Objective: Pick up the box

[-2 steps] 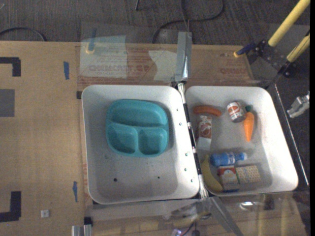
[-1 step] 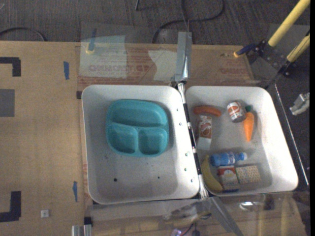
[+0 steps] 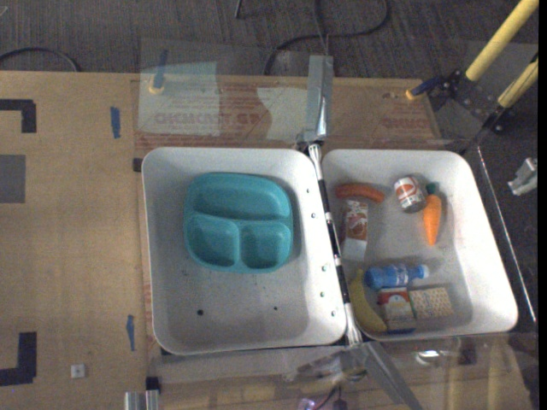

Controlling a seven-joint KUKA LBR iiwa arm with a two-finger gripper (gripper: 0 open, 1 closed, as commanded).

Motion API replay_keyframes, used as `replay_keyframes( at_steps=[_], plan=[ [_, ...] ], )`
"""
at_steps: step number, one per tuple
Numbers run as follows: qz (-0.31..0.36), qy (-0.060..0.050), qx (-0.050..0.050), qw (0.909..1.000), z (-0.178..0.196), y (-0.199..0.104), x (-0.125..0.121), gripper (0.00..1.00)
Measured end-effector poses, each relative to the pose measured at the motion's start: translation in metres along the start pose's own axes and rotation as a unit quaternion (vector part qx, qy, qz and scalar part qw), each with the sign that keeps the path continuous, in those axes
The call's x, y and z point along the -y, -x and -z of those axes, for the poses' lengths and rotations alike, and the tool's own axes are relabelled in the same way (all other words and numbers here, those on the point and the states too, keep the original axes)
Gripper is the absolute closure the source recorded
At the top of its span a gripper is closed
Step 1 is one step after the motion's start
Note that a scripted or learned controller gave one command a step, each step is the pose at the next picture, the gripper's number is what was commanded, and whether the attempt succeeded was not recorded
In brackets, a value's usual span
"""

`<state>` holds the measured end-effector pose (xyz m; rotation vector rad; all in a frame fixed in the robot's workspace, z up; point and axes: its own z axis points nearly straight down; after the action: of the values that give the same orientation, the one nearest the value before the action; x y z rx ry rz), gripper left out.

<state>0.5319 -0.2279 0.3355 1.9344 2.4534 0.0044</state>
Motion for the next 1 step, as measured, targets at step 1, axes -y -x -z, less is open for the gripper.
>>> replay_keyframes(
  at_steps=[1],
  plan=[
    [-0.001, 0.002, 0.002, 1.0000, 0.0111, 0.0024, -0.0002, 1.00]
  ],
)
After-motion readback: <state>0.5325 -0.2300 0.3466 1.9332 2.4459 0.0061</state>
